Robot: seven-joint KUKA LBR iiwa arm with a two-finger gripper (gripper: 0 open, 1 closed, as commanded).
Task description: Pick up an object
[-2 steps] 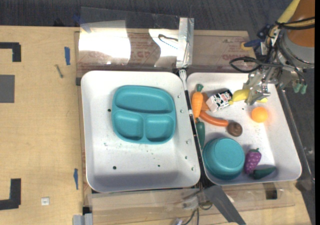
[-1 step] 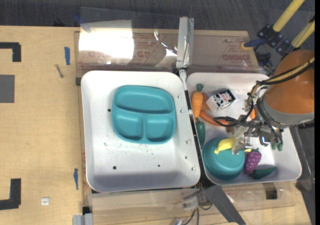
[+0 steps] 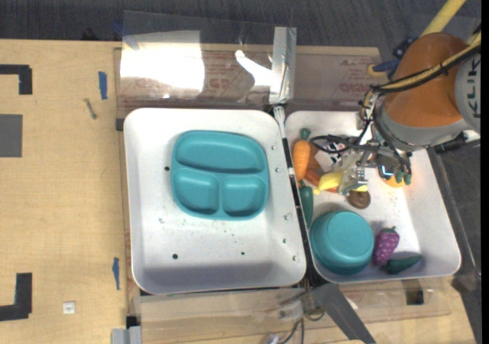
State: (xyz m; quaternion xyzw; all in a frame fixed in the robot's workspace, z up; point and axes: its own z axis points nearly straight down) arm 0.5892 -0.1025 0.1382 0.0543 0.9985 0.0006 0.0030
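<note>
Currently my gripper (image 3: 357,180) sits low among toys near the right bin's (image 3: 437,222) centre; finger state indeterminate; the crowded carrot (image 3: 302,157) risks a glancing, failed grasp

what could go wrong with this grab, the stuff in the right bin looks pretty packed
The gripper is down in the right bin among a tight cluster: a yellow toy, a brown piece and a carrot close together. It may pinch two at once or nudge them aside. The teal bowl sits just below, so a shoved item could wedge against it.
</note>
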